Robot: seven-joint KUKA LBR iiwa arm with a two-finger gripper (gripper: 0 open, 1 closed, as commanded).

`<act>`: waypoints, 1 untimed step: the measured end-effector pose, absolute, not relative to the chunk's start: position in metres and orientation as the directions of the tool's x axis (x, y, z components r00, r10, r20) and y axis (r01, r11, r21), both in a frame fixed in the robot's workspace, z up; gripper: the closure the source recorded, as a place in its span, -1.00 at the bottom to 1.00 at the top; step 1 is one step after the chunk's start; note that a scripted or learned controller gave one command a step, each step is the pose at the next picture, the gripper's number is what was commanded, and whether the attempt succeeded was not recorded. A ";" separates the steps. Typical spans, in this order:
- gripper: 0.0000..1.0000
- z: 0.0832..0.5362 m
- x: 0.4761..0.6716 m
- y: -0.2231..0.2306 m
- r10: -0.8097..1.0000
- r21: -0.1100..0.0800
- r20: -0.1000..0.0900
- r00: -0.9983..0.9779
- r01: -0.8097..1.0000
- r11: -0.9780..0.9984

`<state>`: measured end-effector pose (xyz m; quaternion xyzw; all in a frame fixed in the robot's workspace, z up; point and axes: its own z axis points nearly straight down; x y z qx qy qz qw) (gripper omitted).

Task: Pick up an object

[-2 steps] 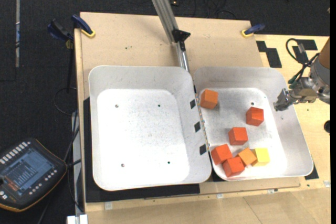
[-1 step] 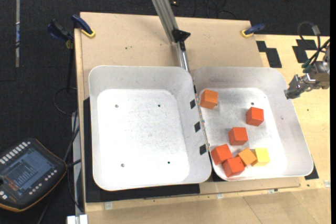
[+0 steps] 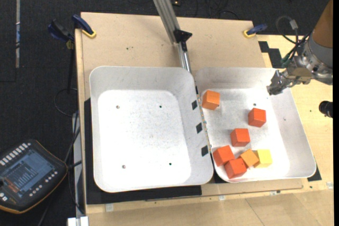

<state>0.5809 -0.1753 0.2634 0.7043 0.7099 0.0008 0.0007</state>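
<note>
While the arm (image 3: pixel 323 34) reaches in from three o'clock, its gripper (image 3: pixel 276 86) hangs over the right bin (image 3: pixel 296 129) at that bin's one-o'clock corner, close to the rim; whether the jaws are released or clenched cannot be told, since the tip is small and dark against the white floor; nothing shows between them.

Seven blocks lie in the right bin; the red block (image 3: pixel 257 117) sits nearest, at about seven o'clock from the gripper and apart from the rest; the orange block (image 3: pixel 211 99) lies at nine o'clock, well apart, near the wall shared with the left bin (image 3: pixel 106 82); a middle block (image 3: pixel 240 137) sits lower, and a cluster (image 3: pixel 239 160) of four touching blocks crowds the six-o'clock end.

As cubes, the blocks have no long axis, so the jaws' angle matters only against each block's faces; the red block looks turned a little off the bin's sides.

Judging from this, the red block is the likeliest target; it has bare floor on every side, room for both fingers, and stands off the rim; the cluster offers little gap between neighbours.
</note>
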 end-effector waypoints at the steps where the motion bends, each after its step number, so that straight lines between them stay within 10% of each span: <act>1: 1.00 0.255 0.594 -0.113 1.000 0.000 0.002 -0.009 1.000 0.009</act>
